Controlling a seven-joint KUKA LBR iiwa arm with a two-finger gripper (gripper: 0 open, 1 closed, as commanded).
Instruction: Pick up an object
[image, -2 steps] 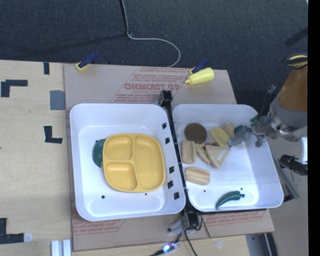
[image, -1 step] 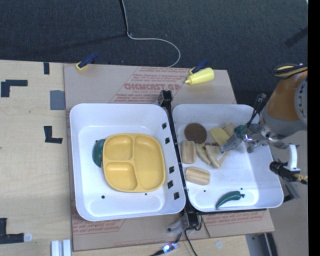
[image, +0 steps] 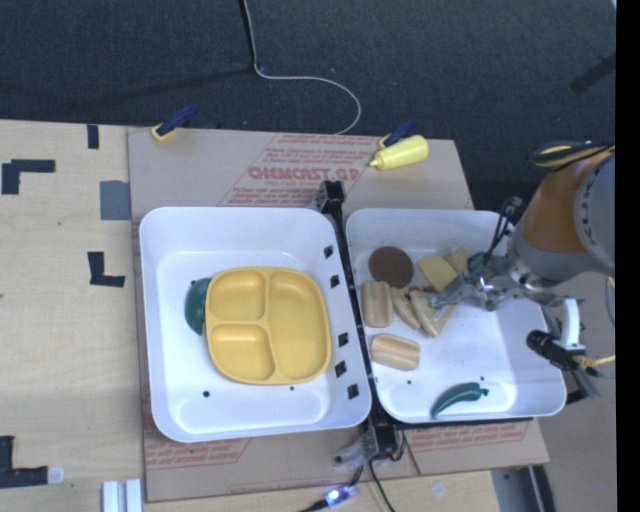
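Observation:
The right bin (image: 500, 375) holds a brown round disc (image: 390, 266), a yellow wedge (image: 437, 271), three tan bread-like pieces (image: 376, 303) side by side, another tan piece (image: 395, 351) and a green pepper (image: 460, 397). My gripper (image: 443, 297) reaches in low from the right. Its tip is down among the rightmost tan piece (image: 428, 314) and the yellow wedge. The grey wrist (image: 520, 275) behind it hides part of the bin's right side.
The left bin (image: 170, 250) carries a yellow divided plate (image: 268, 324) with a teal object (image: 196, 305) partly under its left edge. A yellow clamp (image: 400, 153) sits on the cardboard behind the bins. A black divider (image: 345, 300) separates the bins.

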